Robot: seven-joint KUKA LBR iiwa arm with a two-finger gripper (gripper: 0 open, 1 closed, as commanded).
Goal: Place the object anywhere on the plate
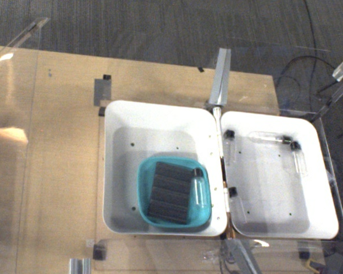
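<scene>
Wooden bench (49,167) under carpeted floor edge carries everything, and the teal plate (143,181) is the thing to steer by. It sits in the left bin (116,159), pushed toward that bin's near right corner, probably so that it lies within easy reach of an arm coming from the right.

On the plate lies a dark ridged block (170,192), flat and nearly filling the plate's middle. Just to the block's right, also on the plate and against its right rim, lies a clear little bottle (200,186), on its side as far as I can tell. Whichever of the two is the object meant, both rest inside the plate's rim, so I judge the placing done.

To the right of the plate, past the shared wall, the right bin (272,184) holds some clear tube-like pieces (266,135) with small black ends (294,144), too faint to identify.

Counted: two bins, one plate, one block, one bottle, about three black ends.

How wide or narrow the gripper stands I cannot tell.
</scene>
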